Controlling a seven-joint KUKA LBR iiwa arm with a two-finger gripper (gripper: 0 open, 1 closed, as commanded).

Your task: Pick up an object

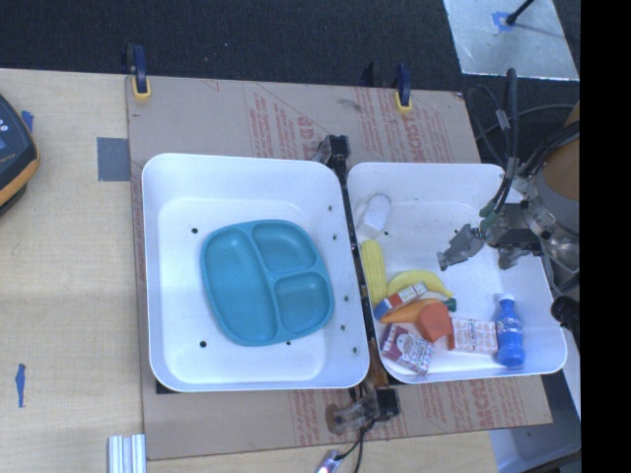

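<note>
Counter of pale wood carries a brown cardboard sheet, and on the sheet sit two shallow white bins side by side. In the left bin a blue divided plate with three compartments lies flat, a little left of that bin's middle and tilted slightly against the bin's edges. The right bin holds the smaller things, gathered along its left wall and near edge. The grey arm reaches in from the right, and its gripper hangs over the middle of the right bin, above bare white floor and apart from every object; whether the fingers are spread or pressed together cannot be told from this angle.

A yellow corn cob lies against the left wall, long axis running along the wall from far to near. A blue bottle with a white cap lies near the right corner, long axis also roughly far to near, cap toward the far side. A banana curves across beside the corn. An orange carrot-like piece lies just below it, pointing left. A flat red-and-white packet rests between carrot and bottle, and another red packet lies at the near edge. A small white object sits by the far left wall.
</note>
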